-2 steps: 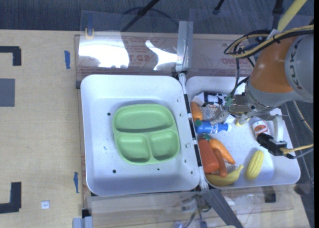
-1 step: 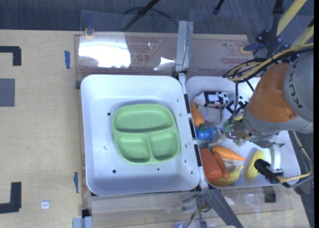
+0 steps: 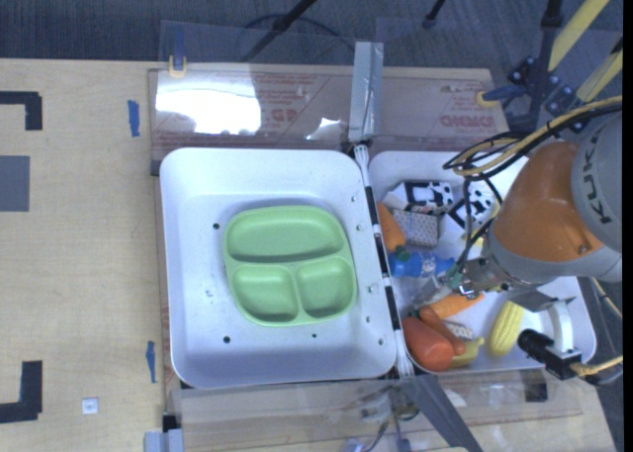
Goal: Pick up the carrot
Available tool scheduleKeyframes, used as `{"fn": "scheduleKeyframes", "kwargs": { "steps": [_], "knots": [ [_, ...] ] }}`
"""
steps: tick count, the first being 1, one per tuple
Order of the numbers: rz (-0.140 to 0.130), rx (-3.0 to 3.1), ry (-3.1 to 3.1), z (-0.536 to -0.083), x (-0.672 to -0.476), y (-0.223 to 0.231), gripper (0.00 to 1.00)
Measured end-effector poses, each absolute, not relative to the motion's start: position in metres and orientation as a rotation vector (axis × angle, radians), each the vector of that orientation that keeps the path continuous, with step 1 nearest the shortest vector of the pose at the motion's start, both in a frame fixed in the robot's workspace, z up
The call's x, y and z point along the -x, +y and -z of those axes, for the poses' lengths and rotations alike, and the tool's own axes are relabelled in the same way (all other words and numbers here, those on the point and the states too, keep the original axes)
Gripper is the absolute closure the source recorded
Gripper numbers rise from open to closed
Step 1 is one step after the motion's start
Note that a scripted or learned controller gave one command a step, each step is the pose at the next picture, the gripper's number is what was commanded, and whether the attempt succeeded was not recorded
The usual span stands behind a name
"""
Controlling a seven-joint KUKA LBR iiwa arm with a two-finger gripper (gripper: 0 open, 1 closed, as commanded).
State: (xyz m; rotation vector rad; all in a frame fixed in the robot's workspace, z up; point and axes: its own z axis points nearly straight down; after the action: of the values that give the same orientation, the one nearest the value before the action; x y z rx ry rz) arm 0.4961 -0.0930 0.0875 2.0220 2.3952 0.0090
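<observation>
Carrot [image 3: 454,306]: short, orange, tapered.

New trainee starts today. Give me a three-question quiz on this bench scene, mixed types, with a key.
1. True or false: the green tray lies in the left bin.
2. Which bin holds the carrot? A) left B) right
3. Fill in: the tray has ___ compartments.

Key: 1 true; 2 B; 3 three. The arm reaches over the right bin, where the corn cob also lies.
</observation>
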Motion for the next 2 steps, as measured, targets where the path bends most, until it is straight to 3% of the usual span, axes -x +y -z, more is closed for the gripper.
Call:
{"fn": "scheduleKeyframes", "kwargs": {
  "steps": [1,2],
  "knots": [
    [-0.001,-1.835,2.549,-0.184,-0.48,-0.09,0.0],
    [-0.013,-1.979,2.424,-0.1,-0.484,-0.114,0.0]
  ]
}}
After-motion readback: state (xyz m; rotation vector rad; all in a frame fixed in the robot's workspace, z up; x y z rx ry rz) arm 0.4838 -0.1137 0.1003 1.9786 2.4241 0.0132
